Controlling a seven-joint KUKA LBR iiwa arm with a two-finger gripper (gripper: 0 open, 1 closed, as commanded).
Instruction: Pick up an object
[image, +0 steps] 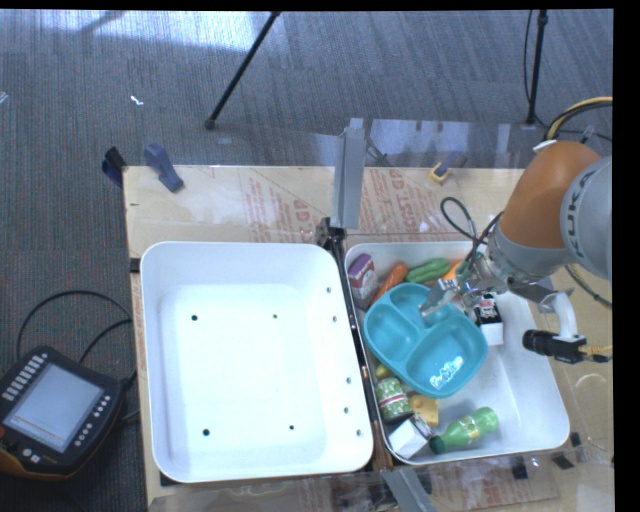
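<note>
Two white bins stand side by side on the bench. The left bin shows only its white floor with some small dark dots. The right bin holds all the objects: one blue divided plate, tilted and lying over other things; one green bottle near the front wall; one orange carrot-like piece and one green vegetable near the back wall; one small purple and white pack in the back left corner; one green can with a pattern under the plate's front edge; one small white box beside the bottle.

The gripper is at the back rim of the blue plate; I cannot tell the state of its claw.

The bench is of pale wood with red print. On the grey carpet at the left lies one handheld pendant with a screen, and two tripod legs stand behind the bench
</note>
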